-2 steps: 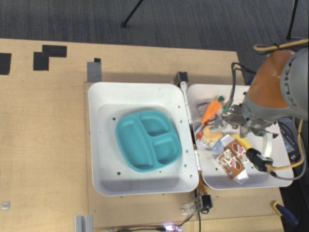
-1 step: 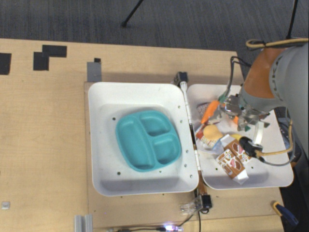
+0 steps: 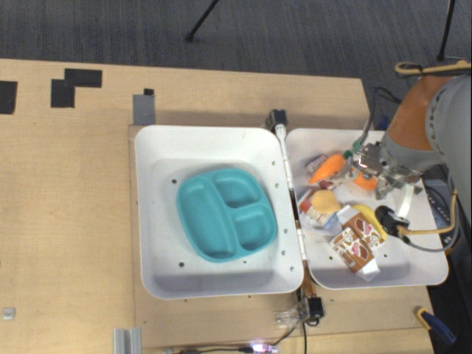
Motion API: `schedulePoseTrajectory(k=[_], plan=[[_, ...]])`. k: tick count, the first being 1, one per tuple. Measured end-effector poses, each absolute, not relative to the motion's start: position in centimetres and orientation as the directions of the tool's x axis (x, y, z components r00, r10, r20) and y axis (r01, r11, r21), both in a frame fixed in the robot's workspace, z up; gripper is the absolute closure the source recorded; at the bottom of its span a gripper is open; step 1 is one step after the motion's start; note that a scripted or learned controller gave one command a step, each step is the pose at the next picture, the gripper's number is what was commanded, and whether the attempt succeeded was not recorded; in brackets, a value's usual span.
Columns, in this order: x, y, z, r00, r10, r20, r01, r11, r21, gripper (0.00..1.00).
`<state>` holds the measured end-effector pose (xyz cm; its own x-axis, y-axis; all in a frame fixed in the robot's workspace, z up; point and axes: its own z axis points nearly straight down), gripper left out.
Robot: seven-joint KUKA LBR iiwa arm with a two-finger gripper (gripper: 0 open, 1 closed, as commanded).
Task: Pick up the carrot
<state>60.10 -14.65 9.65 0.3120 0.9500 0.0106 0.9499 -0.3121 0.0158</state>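
Observation:
The orange carrot [image 3: 327, 167] lies tilted in the upper left part of the right bin [image 3: 420, 275], beside a small silver wrapper [image 3: 316, 160]. My gripper [image 3: 363, 171] hangs low over the same bin, just right of the carrot's thick end, about a hand's width away. The grey wrist with its orange band covers the gripper's upper part. A small orange piece [image 3: 366, 182] sits right under the gripper, and I cannot tell what it is.
Below the carrot lie a pale yellow round item [image 3: 324, 199], a banana [image 3: 366, 218] and a brown snack packet [image 3: 356, 245]. The left bin [image 3: 158, 271] holds a teal divided plate [image 3: 226, 214]. A black cable [image 3: 413, 231] loops over the right bin.

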Motion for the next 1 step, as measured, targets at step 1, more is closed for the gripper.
schedulePoseTrajectory(k=[1], plan=[[60.53,-14.47,11.02,0.301,0.954,0.011,0.953,-0.301,0.029,1.0]])
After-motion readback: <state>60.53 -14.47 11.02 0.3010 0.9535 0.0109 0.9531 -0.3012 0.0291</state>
